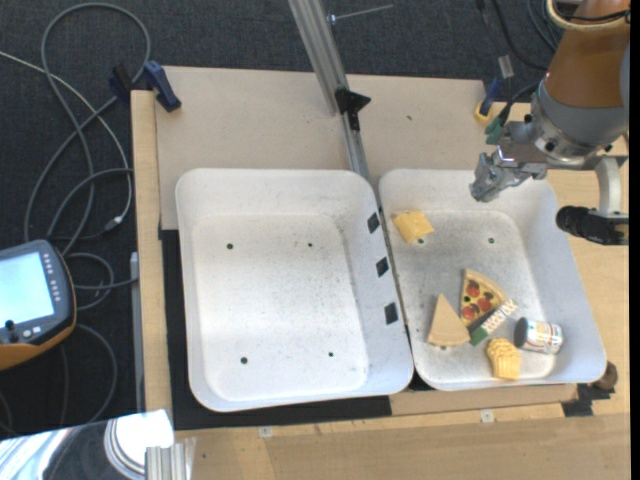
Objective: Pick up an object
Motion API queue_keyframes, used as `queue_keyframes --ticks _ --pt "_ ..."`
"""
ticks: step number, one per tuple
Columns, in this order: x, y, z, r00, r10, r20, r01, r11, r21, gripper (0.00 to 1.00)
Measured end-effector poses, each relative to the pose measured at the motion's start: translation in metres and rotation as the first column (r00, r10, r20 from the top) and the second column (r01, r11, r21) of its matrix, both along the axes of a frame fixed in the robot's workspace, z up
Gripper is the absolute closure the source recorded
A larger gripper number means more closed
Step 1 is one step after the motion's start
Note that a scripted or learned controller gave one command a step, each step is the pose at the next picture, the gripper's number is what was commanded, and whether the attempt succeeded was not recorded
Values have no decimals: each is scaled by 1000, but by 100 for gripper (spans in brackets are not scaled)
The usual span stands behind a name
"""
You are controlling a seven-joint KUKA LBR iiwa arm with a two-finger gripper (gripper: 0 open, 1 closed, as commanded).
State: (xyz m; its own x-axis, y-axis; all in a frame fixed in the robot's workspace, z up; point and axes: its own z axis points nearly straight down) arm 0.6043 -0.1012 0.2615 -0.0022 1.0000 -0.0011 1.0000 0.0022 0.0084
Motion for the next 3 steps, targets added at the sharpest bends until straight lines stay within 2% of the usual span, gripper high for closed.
queue_keyframes --ticks 1,3 --pt "5 43 -6 1000 3 -9 -3 1000 2 100" --pt "34 140 -5 1000 5 -4 -5 1000 2 100"
